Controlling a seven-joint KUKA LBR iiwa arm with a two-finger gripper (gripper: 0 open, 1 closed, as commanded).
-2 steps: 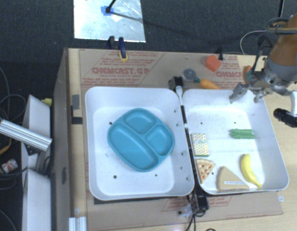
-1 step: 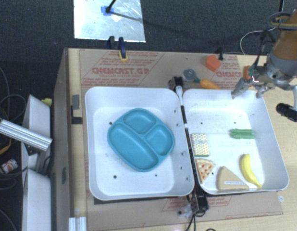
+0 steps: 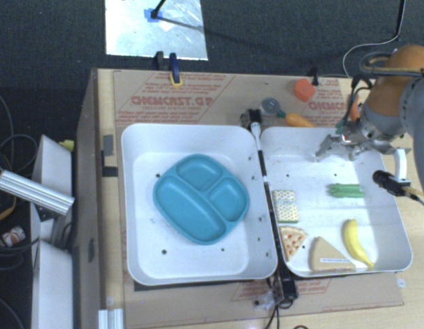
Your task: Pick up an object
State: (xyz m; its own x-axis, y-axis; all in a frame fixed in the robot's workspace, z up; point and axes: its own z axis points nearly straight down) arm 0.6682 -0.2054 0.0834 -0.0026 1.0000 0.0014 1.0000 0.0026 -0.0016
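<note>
Green bean toy (image 3: 346,190) lies nearest; gripper (image 3: 344,142), aperture indeterminate, holding nothing visible, should descend centred across its width.

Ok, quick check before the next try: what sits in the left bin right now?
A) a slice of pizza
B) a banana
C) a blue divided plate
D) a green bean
C: the blue divided plate lies alone in the left bin, while the banana, the green bean and the pizza slice all lie in the right bin.
</note>
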